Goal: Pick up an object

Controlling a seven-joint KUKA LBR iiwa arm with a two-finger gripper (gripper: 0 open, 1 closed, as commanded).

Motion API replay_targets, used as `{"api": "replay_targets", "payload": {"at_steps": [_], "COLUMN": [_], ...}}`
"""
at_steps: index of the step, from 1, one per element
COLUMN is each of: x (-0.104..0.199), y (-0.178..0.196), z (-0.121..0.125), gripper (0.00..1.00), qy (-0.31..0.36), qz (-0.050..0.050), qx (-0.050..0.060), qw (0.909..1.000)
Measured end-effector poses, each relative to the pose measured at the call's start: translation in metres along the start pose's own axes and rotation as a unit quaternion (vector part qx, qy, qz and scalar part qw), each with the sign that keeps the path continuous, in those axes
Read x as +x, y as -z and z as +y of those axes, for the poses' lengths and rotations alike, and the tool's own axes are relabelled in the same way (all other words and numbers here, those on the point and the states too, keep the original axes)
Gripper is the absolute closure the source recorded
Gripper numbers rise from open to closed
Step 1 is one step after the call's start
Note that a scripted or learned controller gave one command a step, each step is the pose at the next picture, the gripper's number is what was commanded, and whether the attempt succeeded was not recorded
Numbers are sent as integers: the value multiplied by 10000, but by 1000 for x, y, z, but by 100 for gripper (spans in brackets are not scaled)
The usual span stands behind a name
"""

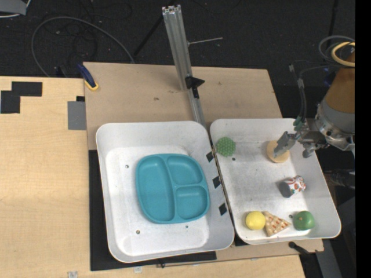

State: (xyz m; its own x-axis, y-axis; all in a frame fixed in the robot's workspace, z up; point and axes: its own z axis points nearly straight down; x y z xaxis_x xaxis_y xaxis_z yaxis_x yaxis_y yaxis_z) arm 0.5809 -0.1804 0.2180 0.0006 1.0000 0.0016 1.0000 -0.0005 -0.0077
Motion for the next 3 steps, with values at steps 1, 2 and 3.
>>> {"api": "replay_targets", "payload": {"at_steps": [1, 2, 3], "x": [7, 3, 2], "y": [-63, -108, -95], "z": [-5, -4, -4], "gripper": [0, 0, 100], "qy": [2, -2, -14], "qz": [5, 1, -3], "qx": [7, 0, -18], "qw": [10000, 10000, 10000]}}
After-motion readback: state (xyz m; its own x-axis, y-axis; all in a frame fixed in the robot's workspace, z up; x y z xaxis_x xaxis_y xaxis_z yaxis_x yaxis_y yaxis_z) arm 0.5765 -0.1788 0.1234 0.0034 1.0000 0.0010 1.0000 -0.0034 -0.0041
